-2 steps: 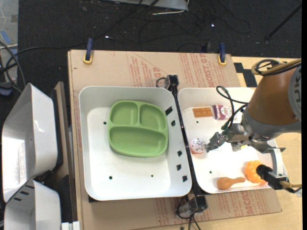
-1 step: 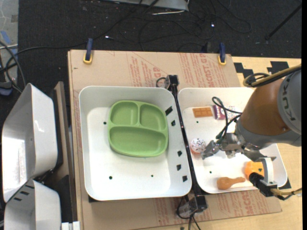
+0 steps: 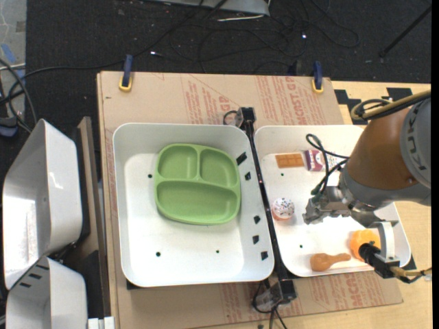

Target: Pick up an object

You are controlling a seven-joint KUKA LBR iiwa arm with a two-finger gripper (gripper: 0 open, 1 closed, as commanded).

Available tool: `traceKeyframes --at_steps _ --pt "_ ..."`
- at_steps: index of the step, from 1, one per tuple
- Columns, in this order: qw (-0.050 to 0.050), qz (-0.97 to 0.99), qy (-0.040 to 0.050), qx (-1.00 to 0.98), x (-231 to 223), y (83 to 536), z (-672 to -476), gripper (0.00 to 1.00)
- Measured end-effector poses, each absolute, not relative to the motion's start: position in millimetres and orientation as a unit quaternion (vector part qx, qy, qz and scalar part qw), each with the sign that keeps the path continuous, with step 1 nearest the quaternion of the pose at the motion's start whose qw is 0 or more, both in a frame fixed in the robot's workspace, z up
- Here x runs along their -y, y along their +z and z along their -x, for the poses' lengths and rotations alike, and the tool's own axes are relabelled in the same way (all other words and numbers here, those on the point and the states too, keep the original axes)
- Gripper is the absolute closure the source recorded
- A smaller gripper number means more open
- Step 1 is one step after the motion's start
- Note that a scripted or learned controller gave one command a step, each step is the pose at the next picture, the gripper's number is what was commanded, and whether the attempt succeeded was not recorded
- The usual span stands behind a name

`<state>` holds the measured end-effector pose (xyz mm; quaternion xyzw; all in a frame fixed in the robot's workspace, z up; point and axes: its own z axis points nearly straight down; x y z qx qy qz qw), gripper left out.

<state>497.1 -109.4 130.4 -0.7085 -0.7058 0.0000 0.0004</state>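
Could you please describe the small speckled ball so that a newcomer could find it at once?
Look in the right-hand white bin, near the divider it shares with the left bin. The speckled ball lies there, left of the pincer; it alone is round and white with reddish flecks.

Bare floor around green plate

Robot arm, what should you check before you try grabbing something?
1. Things to pick lie in the right bin: ok.
2. The end effector is above that bin: ok.
3. Speckled ball sits beside the end effector, apart from other things: ok.
4. End effector holding something: cannot tell.
5. Tan wooden piece and orange toy lie near the front wall: ok.
6. Green divided plate sits alone in the left bin: ok.
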Motion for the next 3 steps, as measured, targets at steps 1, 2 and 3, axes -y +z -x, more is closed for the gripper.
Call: traceKeyframes --at_steps 1,2,3 --pt "-0.002 0.706 -0.0012 0.708 102 176 -502.4 1.0" --pt "-0.002 0.706 -0.001 0.708 103 218 -503.9 1.0" --pt "-0.002 0.706 -0.0011 0.709 99 262 -509.3 1.0"
